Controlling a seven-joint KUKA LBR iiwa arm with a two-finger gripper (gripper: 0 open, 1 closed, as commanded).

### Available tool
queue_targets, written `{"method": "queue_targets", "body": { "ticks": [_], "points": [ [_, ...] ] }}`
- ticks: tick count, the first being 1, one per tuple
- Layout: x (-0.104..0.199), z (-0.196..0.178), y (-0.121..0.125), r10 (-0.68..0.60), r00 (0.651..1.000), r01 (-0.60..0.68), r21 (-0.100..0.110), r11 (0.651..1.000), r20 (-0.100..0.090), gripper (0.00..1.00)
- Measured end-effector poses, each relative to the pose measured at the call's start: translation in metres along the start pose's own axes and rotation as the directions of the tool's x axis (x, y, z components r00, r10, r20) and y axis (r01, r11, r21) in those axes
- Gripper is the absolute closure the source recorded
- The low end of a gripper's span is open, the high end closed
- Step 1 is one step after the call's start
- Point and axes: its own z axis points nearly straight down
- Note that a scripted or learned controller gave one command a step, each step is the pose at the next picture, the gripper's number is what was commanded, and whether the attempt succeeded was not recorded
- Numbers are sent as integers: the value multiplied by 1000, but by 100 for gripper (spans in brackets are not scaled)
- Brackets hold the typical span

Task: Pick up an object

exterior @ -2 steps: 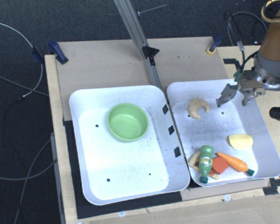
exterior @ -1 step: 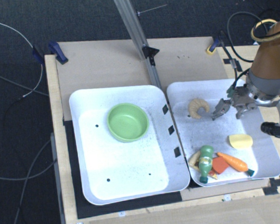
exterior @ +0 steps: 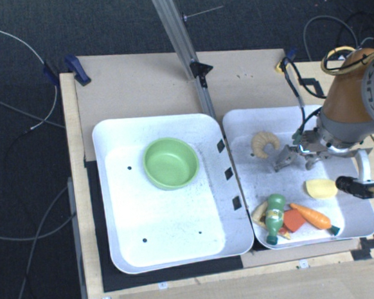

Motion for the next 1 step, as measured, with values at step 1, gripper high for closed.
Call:
{"method": "queue_targets", "body": {
  "ticks": [1],
  "points": [
    [1, -17, 2, 0, 1000, 0, -10, 1000, 0, 100]
  ]
}}
